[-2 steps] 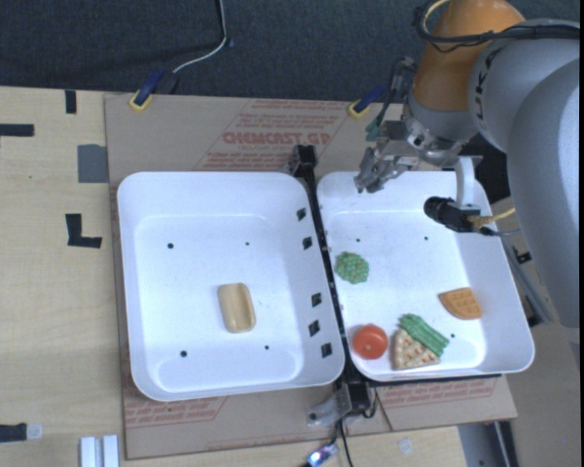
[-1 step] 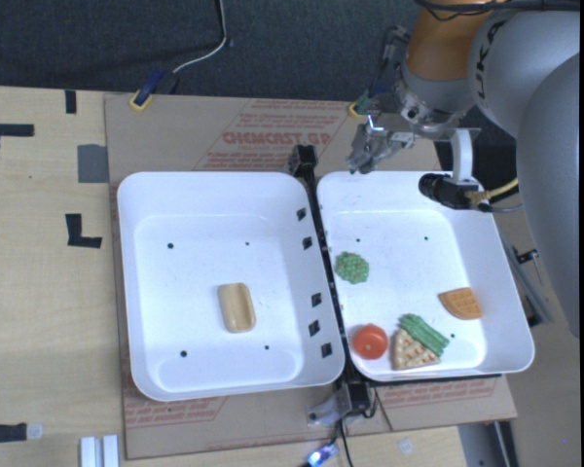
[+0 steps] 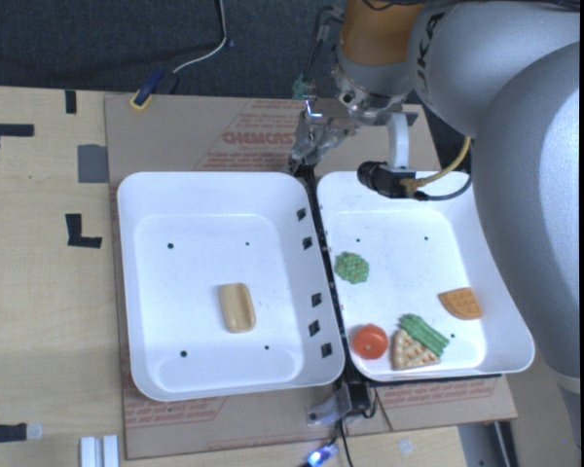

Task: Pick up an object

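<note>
End effector: at the far rim where the two bins meet, above the divider; finger state cannot be told; nothing seen in it
Right bin: broccoli, tomato, waffle wedge with green pod touching it, orange piece
Left bin: bread roll, alone
Worktop: carries both bins
Progress: no object lifted; choosing, descent and grasp all remain

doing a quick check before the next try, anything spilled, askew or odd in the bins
Nothing stands out. The bread piece lies alone in the left bin; the broccoli, tomato and other toy foods lie inside the right bin.
</note>
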Tool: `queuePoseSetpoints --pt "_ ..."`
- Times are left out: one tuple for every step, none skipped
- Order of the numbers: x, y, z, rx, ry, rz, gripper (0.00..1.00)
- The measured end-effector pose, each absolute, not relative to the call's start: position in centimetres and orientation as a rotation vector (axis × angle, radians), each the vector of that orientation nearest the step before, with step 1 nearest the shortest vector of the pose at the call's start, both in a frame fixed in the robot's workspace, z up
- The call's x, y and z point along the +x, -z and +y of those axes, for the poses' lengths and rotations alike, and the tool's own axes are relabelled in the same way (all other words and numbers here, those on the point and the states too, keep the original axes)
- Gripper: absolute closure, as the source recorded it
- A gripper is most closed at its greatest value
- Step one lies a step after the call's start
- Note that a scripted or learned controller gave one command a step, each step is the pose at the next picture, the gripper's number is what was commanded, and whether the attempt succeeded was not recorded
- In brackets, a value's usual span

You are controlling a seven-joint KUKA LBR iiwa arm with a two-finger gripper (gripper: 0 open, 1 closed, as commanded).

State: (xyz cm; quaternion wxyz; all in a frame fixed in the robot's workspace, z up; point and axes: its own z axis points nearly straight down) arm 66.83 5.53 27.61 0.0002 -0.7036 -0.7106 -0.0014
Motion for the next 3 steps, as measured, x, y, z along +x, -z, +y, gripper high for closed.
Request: queuePoseSetpoints --pt "66.8 -30.2 8.9 -2.215 0.003 -2.227 1.00" --pt "66.8 -29.6 12.1 -2.216 -0.002 -2.226 1.00" --pt "66.8 -30.1 18.0 -2.214 0.001 -2.228 1.00"
